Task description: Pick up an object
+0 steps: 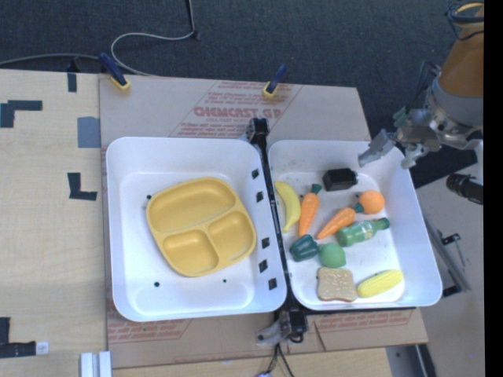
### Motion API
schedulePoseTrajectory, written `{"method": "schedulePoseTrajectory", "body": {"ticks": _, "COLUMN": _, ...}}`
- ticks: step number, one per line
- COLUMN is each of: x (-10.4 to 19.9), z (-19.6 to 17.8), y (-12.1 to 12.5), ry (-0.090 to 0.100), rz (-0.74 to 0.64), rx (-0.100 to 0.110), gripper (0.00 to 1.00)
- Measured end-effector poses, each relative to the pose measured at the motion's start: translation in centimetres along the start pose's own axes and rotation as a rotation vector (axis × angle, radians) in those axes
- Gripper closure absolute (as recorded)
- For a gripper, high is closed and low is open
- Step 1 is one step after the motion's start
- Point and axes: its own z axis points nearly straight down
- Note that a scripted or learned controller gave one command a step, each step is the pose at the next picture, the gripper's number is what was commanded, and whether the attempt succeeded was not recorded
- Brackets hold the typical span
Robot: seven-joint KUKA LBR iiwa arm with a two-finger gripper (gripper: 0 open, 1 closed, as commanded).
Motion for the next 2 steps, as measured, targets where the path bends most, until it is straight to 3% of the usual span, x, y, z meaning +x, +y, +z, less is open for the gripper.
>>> {"method": "schedulePoseTrajectory", "body": {"ticks": 1, "x": 1.0, "z": 10.0, "y": 3.7, "ry": 0.001, "rz": -0.001, "rx": 0.003, "gripper": 0.0}}
{"method": "schedulePoseTrajectory", "body": {"ticks": 2, "x": 0.9, "z": 16.7, "y": 6.0, "ry": -0.002, "rz": -0.003, "rx": -0.004, "gripper": 0.0}}
